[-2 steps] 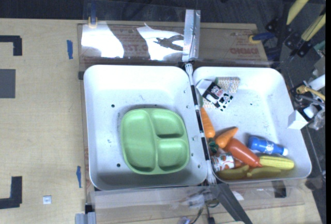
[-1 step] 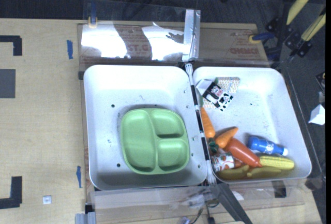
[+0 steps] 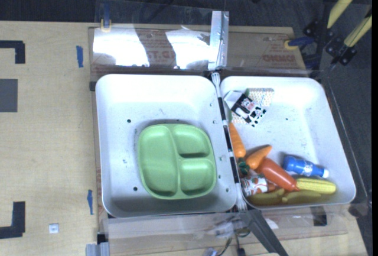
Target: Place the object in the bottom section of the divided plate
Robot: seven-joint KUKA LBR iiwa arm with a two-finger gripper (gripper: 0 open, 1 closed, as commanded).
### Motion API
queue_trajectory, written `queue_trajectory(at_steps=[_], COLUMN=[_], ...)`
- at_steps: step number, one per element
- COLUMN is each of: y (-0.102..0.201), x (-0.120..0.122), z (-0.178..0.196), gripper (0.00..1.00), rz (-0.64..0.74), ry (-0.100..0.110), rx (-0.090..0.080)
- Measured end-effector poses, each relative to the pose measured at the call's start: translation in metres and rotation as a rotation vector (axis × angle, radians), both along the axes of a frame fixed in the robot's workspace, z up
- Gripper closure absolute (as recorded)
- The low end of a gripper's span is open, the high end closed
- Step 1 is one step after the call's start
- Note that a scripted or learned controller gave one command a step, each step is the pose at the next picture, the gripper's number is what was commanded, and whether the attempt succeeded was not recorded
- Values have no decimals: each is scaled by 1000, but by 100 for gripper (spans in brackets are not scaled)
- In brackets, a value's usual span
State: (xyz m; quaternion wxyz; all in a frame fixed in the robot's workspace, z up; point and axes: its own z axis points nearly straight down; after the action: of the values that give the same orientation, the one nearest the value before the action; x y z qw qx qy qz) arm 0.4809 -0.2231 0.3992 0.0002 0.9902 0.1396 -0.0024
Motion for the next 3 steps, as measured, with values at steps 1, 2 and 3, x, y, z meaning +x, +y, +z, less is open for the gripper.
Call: queue_trajectory(at_steps=[1, 2, 3], y=[0, 0, 1], x=[0, 0, 0], z=[27, 34, 34], gripper=[100, 100, 100], rz=[-76, -75, -75], ry=[0, -1, 3], rx=[-1, -1, 1])
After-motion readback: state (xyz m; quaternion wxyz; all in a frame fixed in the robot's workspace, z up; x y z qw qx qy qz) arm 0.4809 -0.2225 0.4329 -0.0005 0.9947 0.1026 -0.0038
